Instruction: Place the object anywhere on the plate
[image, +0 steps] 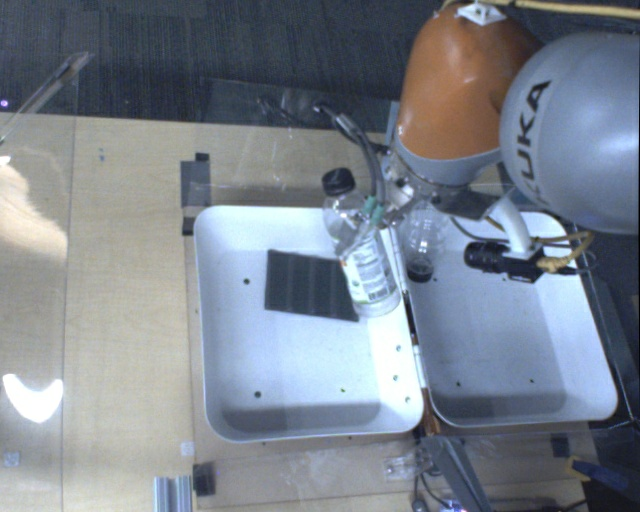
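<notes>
A: Left bin (230, 400), we've got the dark ribbed plate (308, 286), and the bottle (362, 255) tilted at its right edge.

B: Clear plastic, black cap, white label. We reckon it's light, slick and crushable, so take it mid-body.

A: Gripper (392, 205) is right over it, but we can't tell its opening or any hold.

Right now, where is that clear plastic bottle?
In the camera view the clear plastic bottle lies tilted at the left bin's upper right corner, cap up, just right of the dark ribbed plate, under the arm's wrist.
</notes>
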